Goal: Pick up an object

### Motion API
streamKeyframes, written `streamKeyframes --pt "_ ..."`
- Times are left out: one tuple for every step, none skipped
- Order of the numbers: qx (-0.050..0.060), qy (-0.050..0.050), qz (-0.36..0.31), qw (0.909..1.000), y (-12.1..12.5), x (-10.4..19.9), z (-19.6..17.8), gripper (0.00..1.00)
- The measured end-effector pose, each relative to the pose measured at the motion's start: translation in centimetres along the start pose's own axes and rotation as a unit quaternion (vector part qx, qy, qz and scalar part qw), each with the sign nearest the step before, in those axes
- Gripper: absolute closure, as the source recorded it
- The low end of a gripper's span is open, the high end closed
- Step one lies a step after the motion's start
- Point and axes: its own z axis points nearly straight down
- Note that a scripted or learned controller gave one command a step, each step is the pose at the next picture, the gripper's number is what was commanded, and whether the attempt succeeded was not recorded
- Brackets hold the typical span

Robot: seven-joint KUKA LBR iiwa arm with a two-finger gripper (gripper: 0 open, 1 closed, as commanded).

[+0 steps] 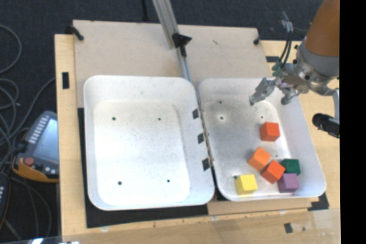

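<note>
Grey arm (pixel 320 37) slants down-left, pincer (pixel 271 93) spread above right bin (pixel 229 123).

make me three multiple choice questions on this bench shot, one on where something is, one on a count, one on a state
1. Where do the blocks lie?
A. in the left bin
B. in the right bin
C. on the bare bench

2. How many blocks are there?
A. three
B. six
C. nine

3. What is between the gripper's fingers?
A. nothing
B. the yellow block
C. the purple block

Answers:
1 B: the blocks sit in the right bin, toward its near corner.
2 B: red block, two orange blocks, green block, purple block, yellow block.
3 A: the gripper is open above the bin's far end, apart from every block.
</note>
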Motion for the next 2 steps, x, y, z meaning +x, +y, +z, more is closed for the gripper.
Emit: streamKeyframes --pt "0.005 -0.001 0.002 1.0000 -2.3 -3.7 7.1 0.00" --pt "-0.001 -0.002 0.002 1.0000 -6.3 -3.3 17.1 0.00"
